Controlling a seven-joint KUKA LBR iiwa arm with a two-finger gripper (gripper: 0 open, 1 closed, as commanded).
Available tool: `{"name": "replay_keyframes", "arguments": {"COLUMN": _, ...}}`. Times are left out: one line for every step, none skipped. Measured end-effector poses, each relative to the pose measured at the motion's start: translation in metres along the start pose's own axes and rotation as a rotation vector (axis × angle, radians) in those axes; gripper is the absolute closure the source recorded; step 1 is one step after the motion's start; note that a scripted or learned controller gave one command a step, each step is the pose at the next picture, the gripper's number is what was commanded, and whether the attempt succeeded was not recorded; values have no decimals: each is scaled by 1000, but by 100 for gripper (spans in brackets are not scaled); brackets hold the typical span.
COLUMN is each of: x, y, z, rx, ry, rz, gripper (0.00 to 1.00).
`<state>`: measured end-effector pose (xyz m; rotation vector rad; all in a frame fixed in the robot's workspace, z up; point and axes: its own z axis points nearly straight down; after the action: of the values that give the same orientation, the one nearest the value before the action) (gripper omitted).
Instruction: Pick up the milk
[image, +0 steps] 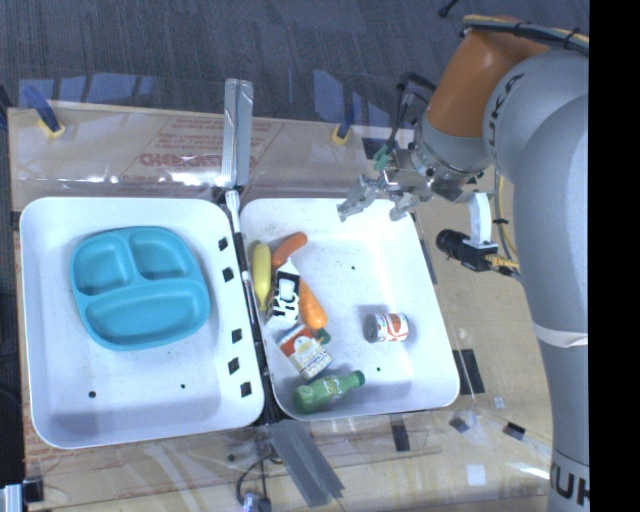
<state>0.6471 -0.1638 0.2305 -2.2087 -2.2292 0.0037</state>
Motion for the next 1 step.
{"name": "replay_keyframes", "arguments": {"x": 65, "y": -35, "z": 118, "rx": -24, "ry": 0, "rz": 133, "gripper": 0}}
